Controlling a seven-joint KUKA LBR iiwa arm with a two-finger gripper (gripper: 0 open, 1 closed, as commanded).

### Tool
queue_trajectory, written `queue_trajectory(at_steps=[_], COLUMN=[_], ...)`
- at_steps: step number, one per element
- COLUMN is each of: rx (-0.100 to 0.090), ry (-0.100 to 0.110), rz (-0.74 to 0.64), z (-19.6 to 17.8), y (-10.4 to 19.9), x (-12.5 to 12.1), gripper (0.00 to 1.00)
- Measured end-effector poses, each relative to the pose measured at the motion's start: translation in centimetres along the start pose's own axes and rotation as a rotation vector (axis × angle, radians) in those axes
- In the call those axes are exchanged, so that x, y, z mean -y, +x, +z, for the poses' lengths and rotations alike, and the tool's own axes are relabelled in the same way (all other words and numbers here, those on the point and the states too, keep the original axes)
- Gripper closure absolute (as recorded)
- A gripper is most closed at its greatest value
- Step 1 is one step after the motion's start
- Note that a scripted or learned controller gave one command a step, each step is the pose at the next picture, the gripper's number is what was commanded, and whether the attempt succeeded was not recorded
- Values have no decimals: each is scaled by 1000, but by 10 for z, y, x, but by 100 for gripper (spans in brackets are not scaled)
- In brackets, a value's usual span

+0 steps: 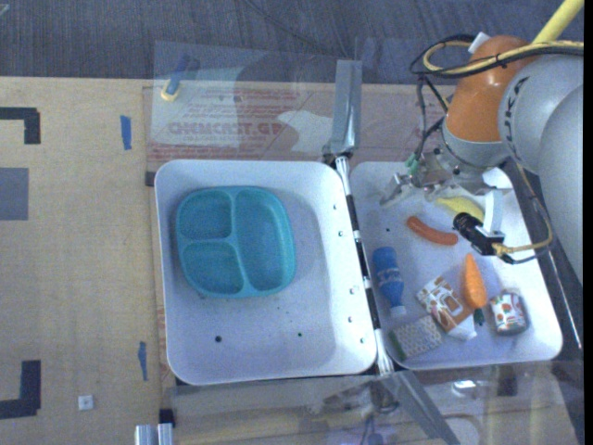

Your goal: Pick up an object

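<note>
The hand [414, 182], seemingly released and grasping nothing, could graze the sausage [432, 231] at five o'clock, nudging it.

A tan bench top [74, 276] with blue tape marks [125, 133] meets dark grey carpet [185, 12] behind.

In the left bin [320, 211] lies a teal plate [235, 241] with 3 compartments. At the upper right, the gripper [408, 182] hangs over the right bin [547, 336], near a red sausage [432, 231] and a banana [463, 207]. Lower in that bin lie a blue bottle [388, 277], a carrot [473, 282] and a small can [508, 312].
</note>
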State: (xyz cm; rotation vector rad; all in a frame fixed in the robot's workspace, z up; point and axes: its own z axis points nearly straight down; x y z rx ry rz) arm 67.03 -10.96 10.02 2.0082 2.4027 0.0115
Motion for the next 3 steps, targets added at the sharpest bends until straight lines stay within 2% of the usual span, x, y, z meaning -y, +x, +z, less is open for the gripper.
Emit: queue_trajectory(at_steps=[1, 2, 3], rx=[-2, -1, -2], ry=[6, -1, 9], rz=[-80, -74, -68], z=[11, -1, -109], y=[-19, -22, 24], x=[65, 65, -3], gripper=[0, 100, 100])
